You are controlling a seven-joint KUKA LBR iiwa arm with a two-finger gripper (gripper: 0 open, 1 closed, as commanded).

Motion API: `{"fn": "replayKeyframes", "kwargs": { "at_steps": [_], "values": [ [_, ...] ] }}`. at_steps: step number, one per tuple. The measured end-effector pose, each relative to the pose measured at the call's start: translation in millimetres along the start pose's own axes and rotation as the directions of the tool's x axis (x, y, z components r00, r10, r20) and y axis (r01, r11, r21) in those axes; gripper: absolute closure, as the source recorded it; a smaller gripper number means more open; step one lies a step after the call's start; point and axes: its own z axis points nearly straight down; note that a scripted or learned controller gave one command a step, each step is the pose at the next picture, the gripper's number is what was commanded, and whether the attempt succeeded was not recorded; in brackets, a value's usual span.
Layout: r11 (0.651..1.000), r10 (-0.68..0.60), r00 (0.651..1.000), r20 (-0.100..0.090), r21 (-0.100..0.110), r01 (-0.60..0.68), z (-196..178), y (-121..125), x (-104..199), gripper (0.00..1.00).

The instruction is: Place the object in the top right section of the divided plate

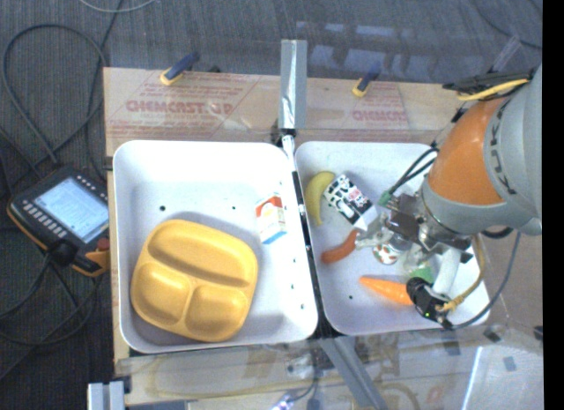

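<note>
Yellow divided plate (195, 279) sat unfilled; end effector (388, 239), grip state unclear, hovered at picking stage; next, securing the carrot (385, 288).

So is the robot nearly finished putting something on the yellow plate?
Not yet. The yellow divided plate in the left bin has nothing in its sections, so nothing looks done. The end effector is low in the right bin, beside the orange sausage-shaped toy, with the carrot, banana and cow-print carton nearby. Grabbing a toy, carrying it over and placing it are all left.
</note>
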Motion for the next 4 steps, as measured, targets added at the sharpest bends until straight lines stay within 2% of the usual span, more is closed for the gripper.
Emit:
{"fn": "replayKeyframes", "kwargs": {
  "at_steps": [1, 2, 3, 4],
  "values": [
    [1.000, 0.011, 1.000, 0.001, 0.001, -0.011, 0.0, 55.8, 73.9, 1.00],
    [0.988, -0.151, 0.988, 0.003, -0.003, 0.151, -155.5, 88.9, 140.7, 1.00],
    [0.998, -0.060, 0.998, 0.004, -0.002, 0.060, -97.2, 52.2, 197.9, 1.00],
    [0.995, 0.099, 0.995, 0.002, -0.001, -0.099, -92.8, -8.0, 225.9, 1.00]
  ]
}}
